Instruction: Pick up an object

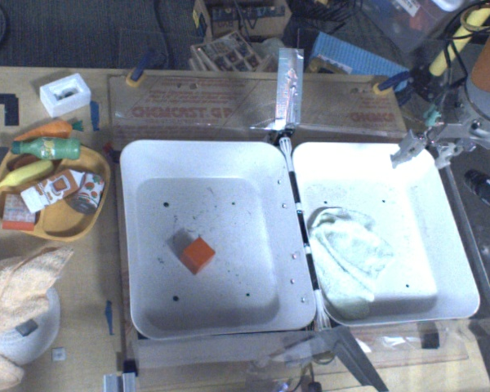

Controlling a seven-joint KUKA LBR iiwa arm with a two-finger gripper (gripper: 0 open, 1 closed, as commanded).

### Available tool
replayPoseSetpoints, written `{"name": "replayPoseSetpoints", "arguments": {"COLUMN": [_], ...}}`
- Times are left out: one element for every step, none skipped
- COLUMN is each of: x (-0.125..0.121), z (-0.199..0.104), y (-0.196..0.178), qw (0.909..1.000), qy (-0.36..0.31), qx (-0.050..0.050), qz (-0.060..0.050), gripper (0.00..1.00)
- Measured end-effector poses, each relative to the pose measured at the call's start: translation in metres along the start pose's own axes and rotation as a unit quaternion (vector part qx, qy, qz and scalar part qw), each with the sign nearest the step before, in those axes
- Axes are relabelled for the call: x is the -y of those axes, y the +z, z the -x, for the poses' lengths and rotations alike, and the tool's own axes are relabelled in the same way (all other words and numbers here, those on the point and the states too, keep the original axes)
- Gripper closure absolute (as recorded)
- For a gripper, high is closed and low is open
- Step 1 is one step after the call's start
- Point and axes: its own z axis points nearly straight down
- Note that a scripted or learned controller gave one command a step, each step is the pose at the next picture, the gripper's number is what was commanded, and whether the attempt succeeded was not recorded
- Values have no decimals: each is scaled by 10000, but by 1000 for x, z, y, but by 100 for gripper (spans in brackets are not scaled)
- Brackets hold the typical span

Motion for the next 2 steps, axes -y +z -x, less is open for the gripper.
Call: {"name": "replayPoseSetpoints", "arguments": {"x": [5,30], "z": [16,27], "y": [21,-27], "qw": [9996,9926], "qy": [-286,-1211], "qx": [3,21], "qz": [-3,29], "gripper": [0,0]}}
